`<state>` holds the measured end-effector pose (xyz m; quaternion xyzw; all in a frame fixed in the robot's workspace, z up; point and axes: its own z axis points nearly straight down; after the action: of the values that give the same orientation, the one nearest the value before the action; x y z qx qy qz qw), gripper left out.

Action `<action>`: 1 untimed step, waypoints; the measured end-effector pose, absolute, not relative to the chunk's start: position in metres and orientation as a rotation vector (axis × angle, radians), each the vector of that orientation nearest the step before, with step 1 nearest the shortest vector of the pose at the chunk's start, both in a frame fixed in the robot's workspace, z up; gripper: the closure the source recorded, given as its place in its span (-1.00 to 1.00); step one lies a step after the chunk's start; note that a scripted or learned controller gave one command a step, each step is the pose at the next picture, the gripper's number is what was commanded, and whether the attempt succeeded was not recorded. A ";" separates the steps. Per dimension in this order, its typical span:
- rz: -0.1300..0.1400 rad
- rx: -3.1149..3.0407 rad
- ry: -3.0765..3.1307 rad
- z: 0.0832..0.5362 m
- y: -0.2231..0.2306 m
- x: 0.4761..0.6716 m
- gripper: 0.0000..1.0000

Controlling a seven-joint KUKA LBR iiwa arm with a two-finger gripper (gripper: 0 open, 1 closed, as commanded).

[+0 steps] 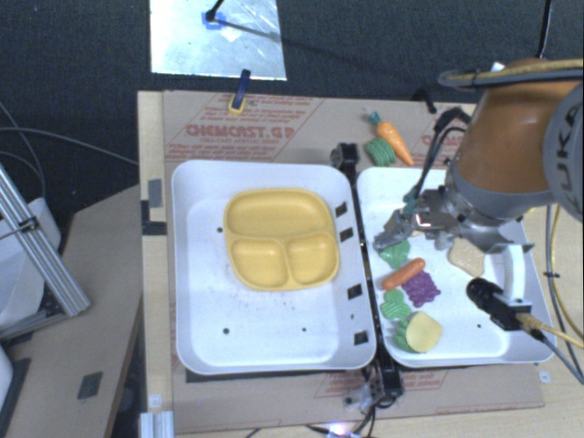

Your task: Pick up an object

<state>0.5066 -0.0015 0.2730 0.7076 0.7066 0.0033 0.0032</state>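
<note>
My gripper [394,234] hangs low over the left part of the right bin [474,352], reaching in from the right. Directly under and beside its tip lies a green toy piece [395,254]. Just below that sit an orange carrot-like piece [403,273], a purple bunch of grapes [422,288], a ridged green piece [396,307] and a yellow-green fruit [422,331]. A beige piece [465,262] lies partly under the arm. I see nothing lifted off the bin floor.
The left bin [210,336] holds a yellow divided plate [279,238]. A toy carrot [391,136] with a green piece [379,151] rests on the cardboard behind the right bin. A black cabled part [493,303] sticks out over the right bin's near right.
</note>
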 end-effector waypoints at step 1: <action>0.003 2.209 2.239 0.233 0.099 0.527 -1.00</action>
<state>0.5270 0.0986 0.2327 0.7023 0.7119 0.0011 -0.0016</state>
